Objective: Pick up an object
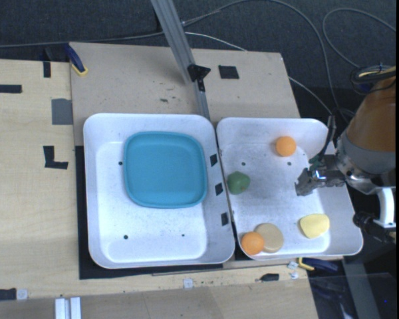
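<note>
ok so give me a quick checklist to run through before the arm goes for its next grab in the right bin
1. Gripper is over the right bin, not the left one: ok.
2. Nothing between its fingers: cannot tell, they are too small and dark here.
3. Targets within the bin: ok. Orange ball near the back, green ball by the divider, yellow piece close to the gripper at the front.
4. Chosen target stands apart: yellow piece ok; second orange ball not ok, it touches the beige disc.
5. Blue plate in the left bin is out of the way: ok.
</note>
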Robot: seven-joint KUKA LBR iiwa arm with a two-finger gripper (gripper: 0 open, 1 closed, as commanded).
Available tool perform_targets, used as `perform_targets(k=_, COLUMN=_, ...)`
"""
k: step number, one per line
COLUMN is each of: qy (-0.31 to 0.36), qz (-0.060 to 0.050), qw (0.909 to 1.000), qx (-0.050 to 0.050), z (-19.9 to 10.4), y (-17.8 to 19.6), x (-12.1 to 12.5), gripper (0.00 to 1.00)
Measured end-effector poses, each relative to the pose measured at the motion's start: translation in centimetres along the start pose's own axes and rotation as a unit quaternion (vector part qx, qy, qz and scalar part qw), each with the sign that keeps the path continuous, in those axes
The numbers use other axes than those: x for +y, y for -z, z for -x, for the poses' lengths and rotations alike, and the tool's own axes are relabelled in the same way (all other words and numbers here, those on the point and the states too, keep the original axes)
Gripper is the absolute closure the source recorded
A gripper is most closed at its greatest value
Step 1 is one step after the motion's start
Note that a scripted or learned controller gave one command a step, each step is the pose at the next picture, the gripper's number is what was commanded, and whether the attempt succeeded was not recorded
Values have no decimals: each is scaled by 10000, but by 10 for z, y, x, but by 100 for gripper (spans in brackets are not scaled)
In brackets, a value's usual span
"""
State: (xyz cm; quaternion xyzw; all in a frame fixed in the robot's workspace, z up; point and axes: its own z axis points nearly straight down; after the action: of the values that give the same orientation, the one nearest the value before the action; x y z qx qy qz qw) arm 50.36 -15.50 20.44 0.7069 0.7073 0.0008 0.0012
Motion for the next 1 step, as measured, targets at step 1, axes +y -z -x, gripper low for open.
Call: perform_targets(k=1, qy=0, qz=3, qw=10000, qx=-1, z=0, y=48, x=1, gripper=100)
